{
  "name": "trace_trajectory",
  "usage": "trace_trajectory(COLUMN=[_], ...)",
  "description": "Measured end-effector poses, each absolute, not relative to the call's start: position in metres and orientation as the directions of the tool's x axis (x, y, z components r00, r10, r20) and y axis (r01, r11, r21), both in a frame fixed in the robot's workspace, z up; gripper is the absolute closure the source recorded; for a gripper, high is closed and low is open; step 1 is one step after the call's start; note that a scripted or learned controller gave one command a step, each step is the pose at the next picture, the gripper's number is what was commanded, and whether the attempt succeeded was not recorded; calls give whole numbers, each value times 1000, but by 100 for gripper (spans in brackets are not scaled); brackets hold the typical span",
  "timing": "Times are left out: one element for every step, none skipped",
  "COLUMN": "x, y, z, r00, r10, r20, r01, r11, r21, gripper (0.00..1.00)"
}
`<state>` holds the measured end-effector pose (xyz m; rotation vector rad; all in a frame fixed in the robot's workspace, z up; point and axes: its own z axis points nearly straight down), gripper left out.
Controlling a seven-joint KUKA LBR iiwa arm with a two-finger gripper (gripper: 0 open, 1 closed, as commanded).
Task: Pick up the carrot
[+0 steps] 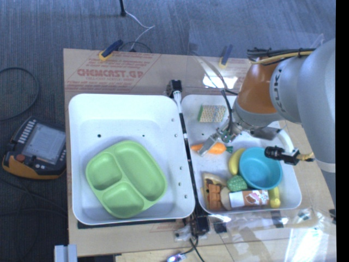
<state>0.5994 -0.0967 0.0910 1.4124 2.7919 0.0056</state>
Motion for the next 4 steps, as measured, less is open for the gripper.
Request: trace_trajectory(x=[568, 630, 582, 584], y=[-112, -124, -138, -137], z=[91, 90, 91, 102], r00=[-410, -210, 237, 234], r10=[912, 978, 971, 972], r20=[-9, -8, -2, -4], r01=[912, 978, 971, 972], r11=[410, 210, -237, -234], r21=[15, 10, 15, 19], gripper=[0, 0, 0, 100])
